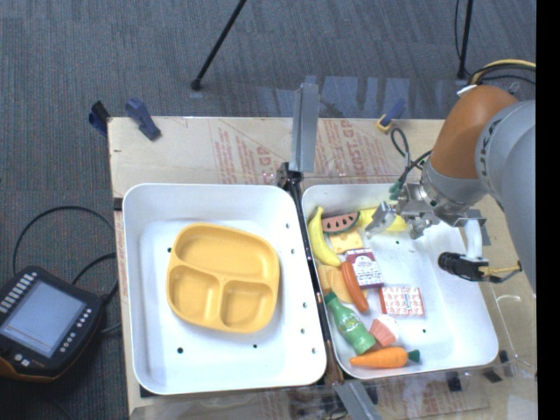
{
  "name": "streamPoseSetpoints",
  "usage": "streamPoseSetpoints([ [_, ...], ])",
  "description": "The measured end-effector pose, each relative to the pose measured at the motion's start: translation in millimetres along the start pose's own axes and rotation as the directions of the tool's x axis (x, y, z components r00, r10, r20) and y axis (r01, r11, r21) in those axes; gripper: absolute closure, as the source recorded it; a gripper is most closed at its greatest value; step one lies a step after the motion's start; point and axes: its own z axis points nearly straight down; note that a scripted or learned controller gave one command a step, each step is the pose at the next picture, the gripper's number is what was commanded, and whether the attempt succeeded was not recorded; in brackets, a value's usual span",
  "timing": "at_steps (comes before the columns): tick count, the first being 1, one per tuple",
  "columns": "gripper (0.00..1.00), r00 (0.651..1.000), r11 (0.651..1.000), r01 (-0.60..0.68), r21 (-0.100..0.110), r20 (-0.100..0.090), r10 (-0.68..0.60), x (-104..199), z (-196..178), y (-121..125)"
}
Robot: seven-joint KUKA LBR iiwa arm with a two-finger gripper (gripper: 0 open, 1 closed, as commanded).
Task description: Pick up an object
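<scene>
The jaws [395, 220] hang spread, with nothing between them, low over the far end of the right bin [455, 322], just above a yellow piece [391, 223] that lies beside the watermelon slice [339, 223] and the banana [320, 240]. To take it well, the arm should probably drop straight down with the yellow piece centred in the gap, clear of the watermelon slice, then close. The yellow piece looks small, smooth and partly hidden, so its exact shape is unclear.

Yellow tray [224, 277], green bottle [349, 325], orange carrot [381, 358]
</scene>
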Motion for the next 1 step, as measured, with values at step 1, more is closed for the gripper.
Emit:
streamPoseSetpoints([
  [1, 0.0, 1.0, 1.0, 0.024, -0.013, 0.003, -0.024, -43.3, -8.3, 5.7],
])
